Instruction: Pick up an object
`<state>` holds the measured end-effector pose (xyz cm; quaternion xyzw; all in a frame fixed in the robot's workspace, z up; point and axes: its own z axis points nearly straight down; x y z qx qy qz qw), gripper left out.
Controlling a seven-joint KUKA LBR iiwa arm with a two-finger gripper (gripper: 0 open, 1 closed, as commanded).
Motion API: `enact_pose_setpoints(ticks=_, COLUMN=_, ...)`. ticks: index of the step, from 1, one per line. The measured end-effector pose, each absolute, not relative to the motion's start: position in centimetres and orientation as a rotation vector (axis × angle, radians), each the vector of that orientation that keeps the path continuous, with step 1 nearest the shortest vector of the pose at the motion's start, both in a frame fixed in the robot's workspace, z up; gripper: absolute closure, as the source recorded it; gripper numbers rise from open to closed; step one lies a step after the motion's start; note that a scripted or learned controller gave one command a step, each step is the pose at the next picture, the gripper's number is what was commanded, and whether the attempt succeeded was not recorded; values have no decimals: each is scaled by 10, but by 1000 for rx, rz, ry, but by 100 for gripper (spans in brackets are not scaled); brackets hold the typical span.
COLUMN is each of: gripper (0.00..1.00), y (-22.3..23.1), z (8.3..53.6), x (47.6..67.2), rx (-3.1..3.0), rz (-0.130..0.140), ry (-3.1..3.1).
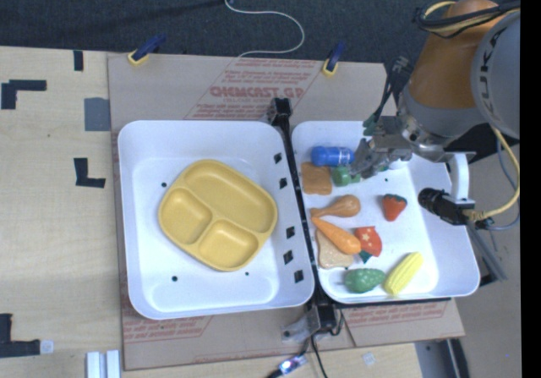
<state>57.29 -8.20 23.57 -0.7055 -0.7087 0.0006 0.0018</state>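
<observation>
Tabletop (51,199): pale wood, carrying two white bins side by side on cardboard.
Left bin (139,199): holds a yellow divided plate (217,214).
Right bin (444,249): toy food; blue can (330,155) at 11 o'clock, carrot (336,237) centre, strawberry (393,206) at 3 o'clock, corn cob (403,272) at 5 o'clock.
Arm (456,63): enters from 2 o'clock.
Tool (365,163): low beside the blue can, over a small green piece (342,174); finger spread cannot be told.

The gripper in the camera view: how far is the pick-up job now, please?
Done: the gripper is down in the right bin, beside the blue can and a small green piece. In hand: nothing shows between its fingers. Left: grasping and lifting one object; the carrot, corn and strawberry lie untouched.
</observation>
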Motion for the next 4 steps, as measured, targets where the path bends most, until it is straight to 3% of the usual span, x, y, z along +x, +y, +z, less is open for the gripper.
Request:
enact_pose_setpoints(ticks=1, gripper=100, y=-52, z=217, x=557, rx=-2216, rz=5, ry=-2222)
enact_pose_setpoints(ticks=2, gripper=100, y=-71, z=228, x=562, rx=-2221, rz=1, ry=-2222)
enact_pose_setpoints(ticks=3, gripper=100, y=-60, z=213, x=563, rx=-2218, rz=5, ry=-2221)
enact_pose_setpoints(ticks=4, gripper=100, y=-52, z=230, x=564, rx=-2219, rz=0, ry=-2223)
